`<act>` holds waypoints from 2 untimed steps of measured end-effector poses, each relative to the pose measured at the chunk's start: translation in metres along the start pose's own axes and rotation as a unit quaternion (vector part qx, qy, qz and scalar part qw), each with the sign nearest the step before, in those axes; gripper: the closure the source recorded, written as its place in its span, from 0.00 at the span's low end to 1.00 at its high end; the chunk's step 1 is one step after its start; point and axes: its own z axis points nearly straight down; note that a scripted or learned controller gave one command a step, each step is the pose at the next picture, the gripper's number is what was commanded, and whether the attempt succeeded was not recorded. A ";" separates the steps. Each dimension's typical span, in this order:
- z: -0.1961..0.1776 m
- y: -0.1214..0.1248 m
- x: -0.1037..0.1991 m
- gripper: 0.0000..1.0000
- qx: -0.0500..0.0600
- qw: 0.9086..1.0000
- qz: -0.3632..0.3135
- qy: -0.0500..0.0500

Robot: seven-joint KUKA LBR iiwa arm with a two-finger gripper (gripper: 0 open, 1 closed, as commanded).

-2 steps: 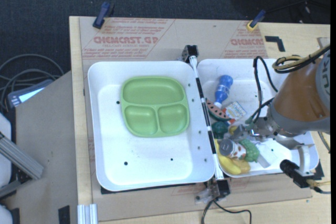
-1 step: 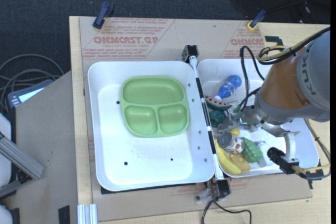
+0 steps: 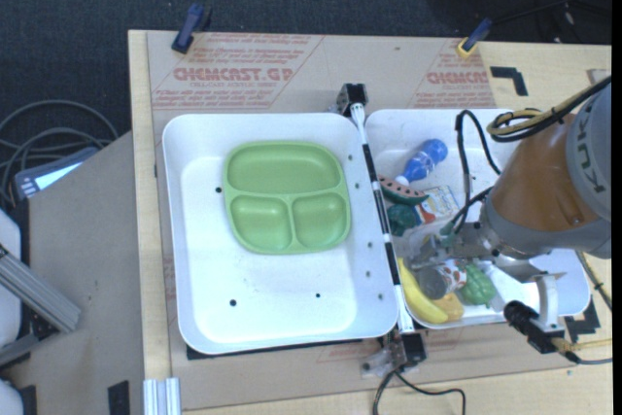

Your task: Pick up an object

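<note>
In the right bin (image 3: 573,282), the gripper (image 3: 439,253) hangs low over the toys, a yellow banana (image 3: 428,299) lying just below it toward the front, its long side running along the bin's wall.

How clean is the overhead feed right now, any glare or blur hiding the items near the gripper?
Camera view: lighting is even and soft, with a mild sheen on the left bin floor. The green divided plate is sharp. The gripper area is blurred and cluttered; the banana and blue bottle read clearly, the rest not.
</note>
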 end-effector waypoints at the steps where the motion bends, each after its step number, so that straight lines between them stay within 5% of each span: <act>1: -0.010 0.000 0.000 1.00 -0.001 1.000 0.000 0.000; 2: -0.010 0.000 0.000 0.00 -0.001 1.000 0.000 0.000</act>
